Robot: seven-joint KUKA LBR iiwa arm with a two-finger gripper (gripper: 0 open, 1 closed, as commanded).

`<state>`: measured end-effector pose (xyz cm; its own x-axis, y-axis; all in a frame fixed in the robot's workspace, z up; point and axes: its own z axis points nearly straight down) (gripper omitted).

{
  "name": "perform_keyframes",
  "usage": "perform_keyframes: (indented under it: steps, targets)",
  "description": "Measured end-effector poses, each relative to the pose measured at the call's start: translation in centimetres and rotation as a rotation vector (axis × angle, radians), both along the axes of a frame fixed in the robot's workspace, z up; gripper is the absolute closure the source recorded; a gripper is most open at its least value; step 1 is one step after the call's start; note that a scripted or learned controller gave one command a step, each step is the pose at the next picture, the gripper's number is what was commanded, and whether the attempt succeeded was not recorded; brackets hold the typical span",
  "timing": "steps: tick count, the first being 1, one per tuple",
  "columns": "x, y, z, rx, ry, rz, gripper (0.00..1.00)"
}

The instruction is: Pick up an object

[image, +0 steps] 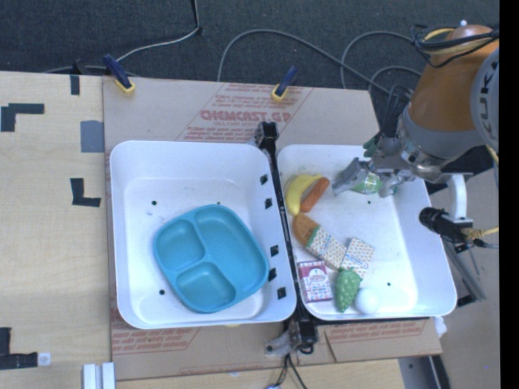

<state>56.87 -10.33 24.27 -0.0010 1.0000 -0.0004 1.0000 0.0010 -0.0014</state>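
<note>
From my remote seat I see the grey arm with its orange band (pixel 454 71) reaching in from the right, its hand (pixel 369 178) low over the upper part of the right-hand shallow white bin (pixel 422 294). A small green and clear item (pixel 370 185) sits right at the fingertips, but I cannot tell whether the fingers are released or clenched, nor whether that item is actually between them.

The rest of the pickable things lie in the same bin, to the left of and below the hand. A yellow banana-shaped toy (pixel 297 191) rests against the bin's left wall with an orange carrot-like piece (pixel 315 195) touching it on the right. Just below them is an orange-brown rounded piece (pixel 305 228), touching a patterned soft packet (pixel 328 246), with a second checked packet (pixel 358 254) beside that. Nearer the front edge I see a red and white printed card box (pixel 315 281), a green knobbly toy (pixel 347 289) just beside it, and a white ball (pixel 369 301) touching the green one.

The left-hand white bin (pixel 130 217) holds a blue plastic tray with three compartments (pixel 210 257), lying flat and turned at an angle. Both bins sit on a brown cardboard sheet (pixel 235 116) on the bench, with two yellow and blue clamps (pixel 119 77) at the sheet's far edge.
</note>
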Motion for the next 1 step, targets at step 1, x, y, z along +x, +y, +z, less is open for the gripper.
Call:
perform_keyframes:
  steps: [1]
  targets:
    - [7.17,3.31,-5.94,0.000,0.001,0.001,0.00]
